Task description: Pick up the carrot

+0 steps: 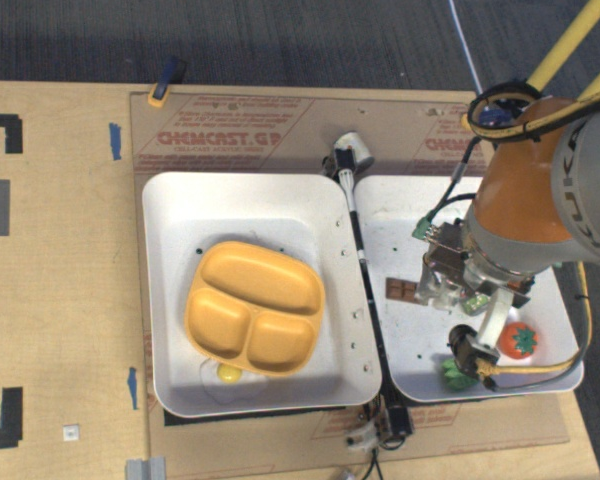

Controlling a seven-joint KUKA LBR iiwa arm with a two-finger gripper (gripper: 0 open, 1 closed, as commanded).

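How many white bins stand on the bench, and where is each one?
2. The left bin holds a yellow divided plate. The right bin is directly beside it, partly covered by the arm. No further bin seems hidden.

Arm (588,183) extended from right, wrist (500,253) angled down

- left bin (165,268): yellow divided plate (255,308); small yellow item (228,372) at the plate's near edge
- right bin (400,218): gripper (442,286) beside brown block (400,290); red tomato (518,340); green item (452,373)
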